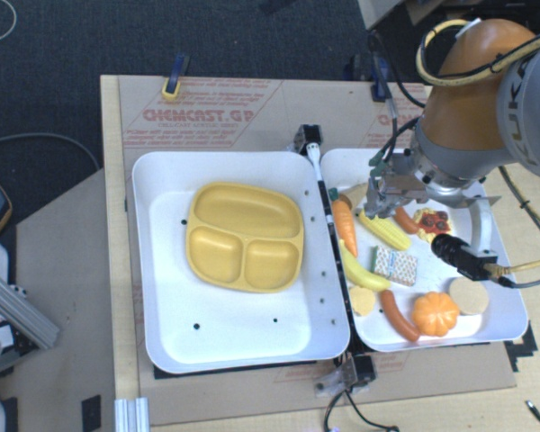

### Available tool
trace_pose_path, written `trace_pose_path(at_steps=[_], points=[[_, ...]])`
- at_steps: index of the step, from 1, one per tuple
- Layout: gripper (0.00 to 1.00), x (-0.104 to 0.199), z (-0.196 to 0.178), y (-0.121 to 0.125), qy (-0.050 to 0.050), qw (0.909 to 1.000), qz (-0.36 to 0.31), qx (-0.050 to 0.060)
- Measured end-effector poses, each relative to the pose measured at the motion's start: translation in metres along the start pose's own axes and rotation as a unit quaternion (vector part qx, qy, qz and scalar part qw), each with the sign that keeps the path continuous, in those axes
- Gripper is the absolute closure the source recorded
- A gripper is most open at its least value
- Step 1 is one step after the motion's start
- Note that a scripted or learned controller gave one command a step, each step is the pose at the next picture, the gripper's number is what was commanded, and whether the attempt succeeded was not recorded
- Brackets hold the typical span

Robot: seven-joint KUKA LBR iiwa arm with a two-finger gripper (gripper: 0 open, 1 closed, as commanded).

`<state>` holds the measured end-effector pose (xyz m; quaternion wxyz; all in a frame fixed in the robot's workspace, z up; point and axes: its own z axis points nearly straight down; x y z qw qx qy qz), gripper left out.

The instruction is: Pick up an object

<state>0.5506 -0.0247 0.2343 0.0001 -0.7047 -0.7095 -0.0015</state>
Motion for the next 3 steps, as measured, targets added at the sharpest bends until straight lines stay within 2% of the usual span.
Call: trace_pose_path(at_steps=[1,2,3], points=[[1.00,0.015,0.021,-0.001,0.000,1.0000,0.002,0.003],[1.00,0.020,0.018,-0.004,0.000,1.0000,0.003,0.002],[1.00,0.003,0.010,-0.004,-0.002,1.0000,0.004,0.000]])
